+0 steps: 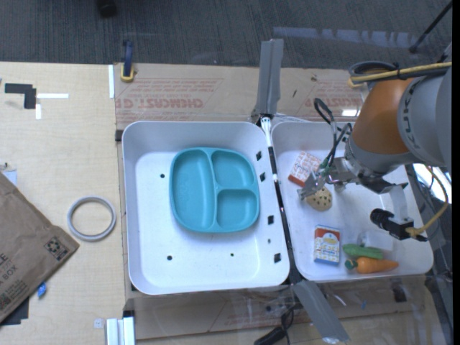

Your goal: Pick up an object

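the hand [314, 190] sits low in the right bin [402, 268], its tips right at a small tan dotted ball [321, 200]; whether the tips are apart or closed on it cannot be told from here. nothing looks lifted yet, so the pick seems at the grasp stage, with the raising left to do. just above the hand lies a red-and-white packet [304, 167]. below it stands a small carton [327, 244], and beyond that a green vegetable [363, 251] and a carrot [374, 265], well clear. far to its left, the other bin [144, 264] holds a teal divided plate [214, 190]. a tape ring [91, 217] lies on the table [57, 157].
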Available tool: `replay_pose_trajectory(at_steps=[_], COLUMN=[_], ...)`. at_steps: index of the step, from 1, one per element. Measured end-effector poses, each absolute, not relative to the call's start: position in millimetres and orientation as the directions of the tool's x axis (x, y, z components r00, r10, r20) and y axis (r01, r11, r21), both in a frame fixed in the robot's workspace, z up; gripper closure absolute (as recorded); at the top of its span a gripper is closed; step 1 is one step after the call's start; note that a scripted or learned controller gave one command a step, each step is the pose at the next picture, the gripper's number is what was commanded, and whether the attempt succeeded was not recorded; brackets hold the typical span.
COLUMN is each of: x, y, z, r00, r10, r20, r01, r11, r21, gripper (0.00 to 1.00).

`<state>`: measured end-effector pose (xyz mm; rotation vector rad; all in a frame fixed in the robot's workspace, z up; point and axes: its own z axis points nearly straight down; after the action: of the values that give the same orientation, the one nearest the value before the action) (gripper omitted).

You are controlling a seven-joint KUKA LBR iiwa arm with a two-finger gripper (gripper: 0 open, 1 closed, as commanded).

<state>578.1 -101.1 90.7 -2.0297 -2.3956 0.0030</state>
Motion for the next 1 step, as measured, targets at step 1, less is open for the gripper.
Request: replay_pose_trajectory(at_steps=[1], x=[579.1], y=[-102.7], z=[100.6], r00=[-0.161], r10=[0.987], r20=[-0.002], r01=[0.987], r11=[0.161], r21=[0.000], gripper=[1.00])
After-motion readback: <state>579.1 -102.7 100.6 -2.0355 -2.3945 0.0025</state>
